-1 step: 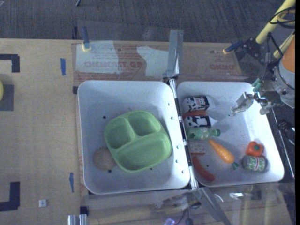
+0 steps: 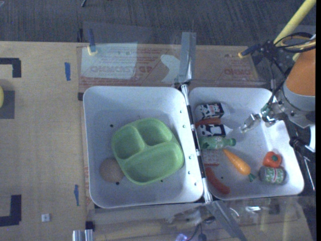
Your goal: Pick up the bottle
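The bottle (image 2: 215, 143) is small and green with a pale cap. It lies on its side near the left wall of the right bin (image 2: 251, 95), with the cap pointing right. My gripper (image 2: 249, 123) hangs over the middle of that bin, up and to the right of the bottle's cap and apart from it. The grey arm with its orange band (image 2: 305, 77) comes in from the right edge. The view is too small to show how the gripper's tips stand.
Two black-and-white cartons (image 2: 209, 110) (image 2: 210, 130) lie just above the bottle. A carrot (image 2: 236, 162), a red sausage (image 2: 216, 181), a red pepper (image 2: 272, 159) and a small can (image 2: 273, 175) lie below. The left bin (image 2: 100, 104) holds a green divided plate (image 2: 147, 149) and a tan ball (image 2: 110, 170).
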{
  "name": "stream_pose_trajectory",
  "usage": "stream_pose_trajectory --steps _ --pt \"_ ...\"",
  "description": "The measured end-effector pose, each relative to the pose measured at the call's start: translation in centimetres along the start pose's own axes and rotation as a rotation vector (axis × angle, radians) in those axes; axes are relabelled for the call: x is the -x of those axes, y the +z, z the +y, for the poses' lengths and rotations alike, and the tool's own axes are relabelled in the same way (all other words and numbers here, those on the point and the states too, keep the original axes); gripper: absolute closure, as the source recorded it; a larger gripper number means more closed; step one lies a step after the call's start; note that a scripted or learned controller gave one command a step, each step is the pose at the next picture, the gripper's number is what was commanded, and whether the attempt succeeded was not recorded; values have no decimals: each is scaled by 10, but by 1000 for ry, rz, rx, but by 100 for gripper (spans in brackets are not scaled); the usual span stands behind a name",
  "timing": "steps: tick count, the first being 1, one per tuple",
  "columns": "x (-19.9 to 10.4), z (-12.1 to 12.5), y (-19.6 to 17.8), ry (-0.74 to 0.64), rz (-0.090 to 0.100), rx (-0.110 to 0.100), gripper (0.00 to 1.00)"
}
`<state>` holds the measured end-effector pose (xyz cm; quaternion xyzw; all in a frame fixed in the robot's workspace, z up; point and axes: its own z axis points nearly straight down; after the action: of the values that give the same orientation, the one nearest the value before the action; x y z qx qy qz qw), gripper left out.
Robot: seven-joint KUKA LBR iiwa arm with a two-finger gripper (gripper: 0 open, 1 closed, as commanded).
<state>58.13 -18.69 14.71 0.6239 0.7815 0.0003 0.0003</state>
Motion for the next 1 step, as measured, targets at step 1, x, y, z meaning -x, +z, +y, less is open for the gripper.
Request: stream_pose_trajectory --steps 1 --pt "13 17 26 181 -2 2 0"
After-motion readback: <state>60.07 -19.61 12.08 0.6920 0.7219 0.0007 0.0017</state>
